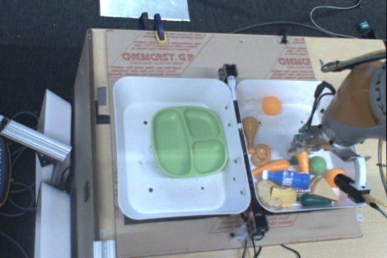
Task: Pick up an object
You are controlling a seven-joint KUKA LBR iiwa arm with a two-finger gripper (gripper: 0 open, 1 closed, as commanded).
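Note:
The right white bin [284,91] holds several small items: an orange ball [271,106], a tan pear-shaped piece [249,128], a pretzel [261,154], a carrot [271,167], a blue and white bottle [289,178], a green round piece [317,164], a yellowish block [279,195] and a dark green piece [314,200]. My gripper [304,141] reaches in from the right and hangs low over the cluster, just above a small orange piece [302,160]. The arm's grey and orange wrist [357,106] covers the bin's right side.
The left white bin [136,99] holds a green divided plate [189,141]. Both bins rest on a cardboard sheet [181,51]. A black divider clamp [228,72] sits between the bins. Cables run at the back right.

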